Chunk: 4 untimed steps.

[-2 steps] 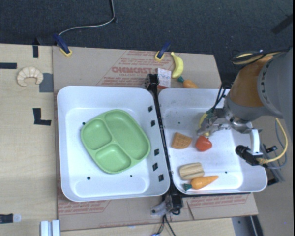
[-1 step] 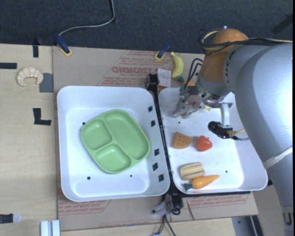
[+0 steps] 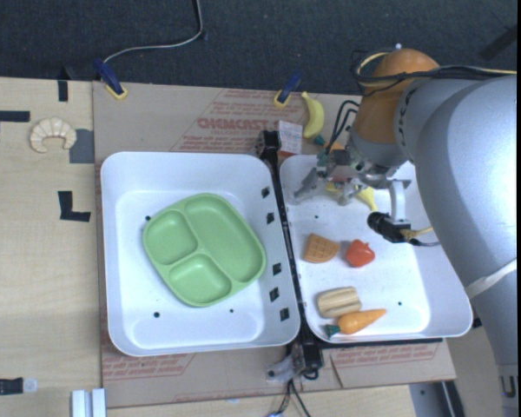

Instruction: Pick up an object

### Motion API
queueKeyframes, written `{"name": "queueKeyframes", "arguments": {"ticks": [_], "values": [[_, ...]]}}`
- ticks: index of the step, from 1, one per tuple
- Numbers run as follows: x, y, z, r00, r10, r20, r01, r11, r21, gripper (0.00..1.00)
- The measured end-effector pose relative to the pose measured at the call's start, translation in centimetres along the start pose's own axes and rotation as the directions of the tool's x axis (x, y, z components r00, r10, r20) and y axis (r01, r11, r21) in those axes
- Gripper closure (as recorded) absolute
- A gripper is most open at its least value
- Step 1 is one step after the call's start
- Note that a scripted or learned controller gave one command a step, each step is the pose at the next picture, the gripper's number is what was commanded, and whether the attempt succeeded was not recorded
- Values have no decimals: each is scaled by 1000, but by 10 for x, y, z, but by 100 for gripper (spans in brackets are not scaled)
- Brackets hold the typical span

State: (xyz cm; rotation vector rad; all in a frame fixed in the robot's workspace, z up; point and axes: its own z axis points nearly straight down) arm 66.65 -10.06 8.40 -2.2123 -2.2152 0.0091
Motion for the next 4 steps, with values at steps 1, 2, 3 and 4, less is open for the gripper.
{"name": "queueKeyframes", "arguments": {"ticks": [1,2,3,4], "values": [[1,-63,-1,1000,1,5,-1,1000,-13,0],[-28,-119,-1,1000,2,6,-2,1000,-16,0],[-4,-133,-2,1000,1,4,0,1000,-14,0],[-41,-39,-2,1000,0,7,0,1000,-18,0]]}}
